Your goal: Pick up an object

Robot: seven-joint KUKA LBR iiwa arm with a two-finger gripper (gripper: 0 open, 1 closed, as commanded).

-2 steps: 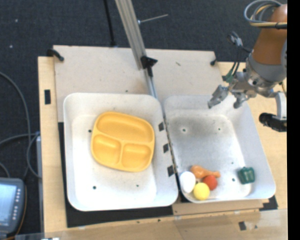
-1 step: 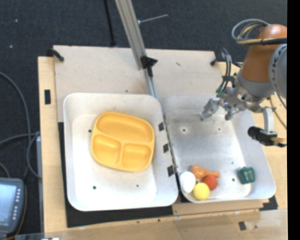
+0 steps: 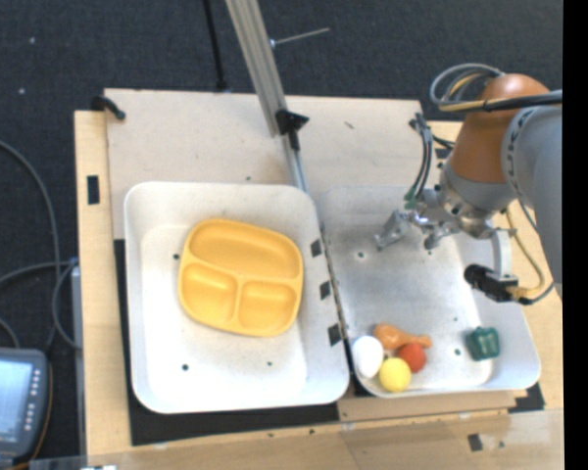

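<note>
1. The hand is positioned over the right bin, fingers spread wide, nothing held.
2. A white egg, yellow lemon and green block are located along the bin's near edge.

My gripper hangs over the far part of the right bin, fingers spread, nothing between them. Near its front edge cluster a white egg, yellow lemon, orange pieces; a green object sits to their right. The left bin holds a yellow divided plate.

Yellow tray, white egg, yellow lemon, green pepper
</note>
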